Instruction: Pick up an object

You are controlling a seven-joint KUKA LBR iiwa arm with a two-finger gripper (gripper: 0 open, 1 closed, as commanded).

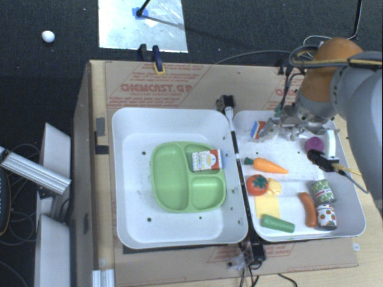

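Gripper point(270, 126) nr blue item point(258, 128), carrot point(270, 166) below.

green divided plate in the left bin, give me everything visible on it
The light green, plastic-looking divided plate lies flat, right side up, near the middle of the left white bin. It has rounded corners and three compartments: one long section down its left side and two smaller ones on its right. A small red-and-white printed carton rests in the upper right compartment, overhanging the rim slightly. The other two compartments look bare. Nothing else touches the plate, and it sits apart from the bin walls.
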